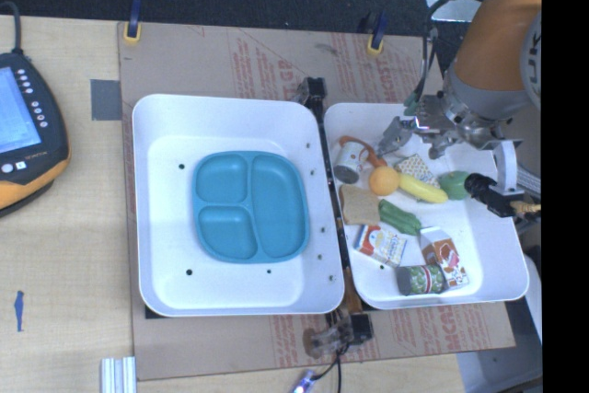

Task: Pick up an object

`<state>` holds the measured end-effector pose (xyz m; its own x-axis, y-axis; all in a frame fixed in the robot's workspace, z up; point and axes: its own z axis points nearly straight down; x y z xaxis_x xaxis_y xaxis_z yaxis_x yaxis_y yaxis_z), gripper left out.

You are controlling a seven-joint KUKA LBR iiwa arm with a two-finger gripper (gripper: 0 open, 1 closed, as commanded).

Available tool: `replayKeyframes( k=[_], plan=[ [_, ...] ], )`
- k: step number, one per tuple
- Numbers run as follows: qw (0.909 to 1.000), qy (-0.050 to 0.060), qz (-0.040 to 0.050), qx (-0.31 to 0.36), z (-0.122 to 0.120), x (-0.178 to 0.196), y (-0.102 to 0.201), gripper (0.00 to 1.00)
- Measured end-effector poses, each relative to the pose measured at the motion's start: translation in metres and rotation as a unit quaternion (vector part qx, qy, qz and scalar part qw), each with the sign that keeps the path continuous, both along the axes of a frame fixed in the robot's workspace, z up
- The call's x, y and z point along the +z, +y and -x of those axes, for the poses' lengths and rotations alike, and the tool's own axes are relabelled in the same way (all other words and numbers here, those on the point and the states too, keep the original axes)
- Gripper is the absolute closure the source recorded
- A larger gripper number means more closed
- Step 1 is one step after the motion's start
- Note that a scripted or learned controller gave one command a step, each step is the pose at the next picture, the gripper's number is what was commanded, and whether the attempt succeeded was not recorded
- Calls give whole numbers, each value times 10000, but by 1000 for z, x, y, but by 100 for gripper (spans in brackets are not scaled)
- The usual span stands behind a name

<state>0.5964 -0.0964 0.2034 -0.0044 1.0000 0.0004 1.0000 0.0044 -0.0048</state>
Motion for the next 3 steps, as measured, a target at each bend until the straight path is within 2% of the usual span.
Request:
replayKeyframes(
  k=[1, 2, 3],
  plan=[
    [10000, -31, 10, -2, 29, -108, -3, 0],
    [10000, 73, -22, 11, -14, -112, -7, 0],
    [10000, 14, 3, 16, -17, -100, -9, 100]
  ],
)
